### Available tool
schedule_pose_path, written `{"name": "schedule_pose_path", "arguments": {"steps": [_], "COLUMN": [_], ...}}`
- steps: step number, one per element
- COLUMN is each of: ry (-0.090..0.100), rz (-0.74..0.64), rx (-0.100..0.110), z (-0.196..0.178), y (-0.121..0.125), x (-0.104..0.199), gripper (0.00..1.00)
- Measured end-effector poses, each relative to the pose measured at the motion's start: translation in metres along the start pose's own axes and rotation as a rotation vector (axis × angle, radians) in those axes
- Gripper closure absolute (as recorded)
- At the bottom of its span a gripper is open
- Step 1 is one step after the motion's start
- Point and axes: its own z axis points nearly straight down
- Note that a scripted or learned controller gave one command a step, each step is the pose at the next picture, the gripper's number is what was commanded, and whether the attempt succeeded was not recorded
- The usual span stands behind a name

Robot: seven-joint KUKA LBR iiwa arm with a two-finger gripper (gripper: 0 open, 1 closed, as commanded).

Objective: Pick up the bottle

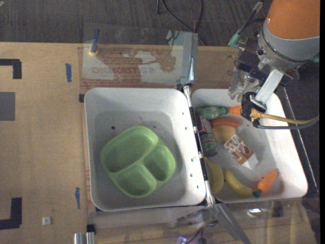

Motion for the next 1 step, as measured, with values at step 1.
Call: {"name": "schedule_pose_path", "arguments": {"steps": [1], "ry": [-0.001], "rz": [0.073], "rx": [0.004], "z": [0.0517], "y": [0.0281], "x": [0.0047], "gripper": [1.00]}}
